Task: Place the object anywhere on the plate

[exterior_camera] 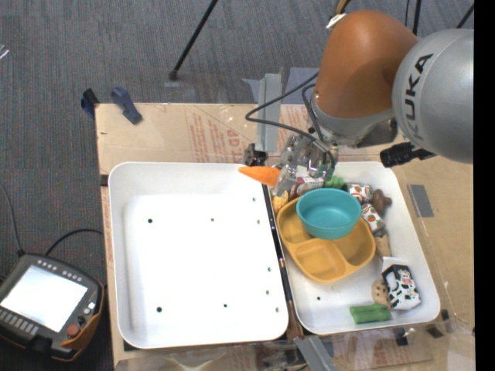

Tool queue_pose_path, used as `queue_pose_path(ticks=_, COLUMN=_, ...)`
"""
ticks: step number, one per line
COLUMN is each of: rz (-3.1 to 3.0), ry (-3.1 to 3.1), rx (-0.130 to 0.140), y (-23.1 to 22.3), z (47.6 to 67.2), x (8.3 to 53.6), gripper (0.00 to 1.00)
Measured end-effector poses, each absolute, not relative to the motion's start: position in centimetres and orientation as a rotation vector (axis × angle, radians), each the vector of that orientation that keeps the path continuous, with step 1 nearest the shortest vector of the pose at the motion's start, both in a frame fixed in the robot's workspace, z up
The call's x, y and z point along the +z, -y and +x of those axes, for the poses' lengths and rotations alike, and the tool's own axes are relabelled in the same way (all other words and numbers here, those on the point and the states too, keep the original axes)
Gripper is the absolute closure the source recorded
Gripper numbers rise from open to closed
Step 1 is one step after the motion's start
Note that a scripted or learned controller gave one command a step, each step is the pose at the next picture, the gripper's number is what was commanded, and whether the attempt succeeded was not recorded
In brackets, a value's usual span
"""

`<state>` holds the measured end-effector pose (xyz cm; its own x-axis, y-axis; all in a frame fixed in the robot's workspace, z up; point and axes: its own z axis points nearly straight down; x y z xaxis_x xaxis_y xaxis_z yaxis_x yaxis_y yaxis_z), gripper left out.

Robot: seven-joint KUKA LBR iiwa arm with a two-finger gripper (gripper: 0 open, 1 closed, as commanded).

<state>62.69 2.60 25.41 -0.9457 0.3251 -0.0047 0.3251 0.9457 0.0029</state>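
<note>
Grey KUKA-marked arm, orange band

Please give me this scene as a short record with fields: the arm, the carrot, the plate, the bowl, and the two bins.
arm: gripper at far edge of right bin
carrot: orange, beside gripper, over the divide between bins; grip unclear
plate: yellow, divided, in right bin
bowl: teal, on plate's far part
left bin: white, dark dots on floor

Arm (cut off at right)

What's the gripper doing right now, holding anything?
Gripper: shut on the orange carrot, at the right bin's top-left corner, beside the yellow plate.
</note>
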Motion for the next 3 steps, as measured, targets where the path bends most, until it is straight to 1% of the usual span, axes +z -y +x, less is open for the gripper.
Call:
queue_pose_path(ticks=1, rz=-0.007, ry=-3.143, rx=0.002, y=-5.2, z=61.1, x=24.0, gripper=1.0)
queue_pose_path(ticks=2, rz=-0.577, ry=-3.089, rx=0.004, y=-6.3, z=55.9, x=23.1, gripper=1.0)
queue_pose_path(ticks=3, rz=-0.586, ry=-3.079, rx=0.0, y=-3.0, z=58.7, x=28.2, gripper=1.0)
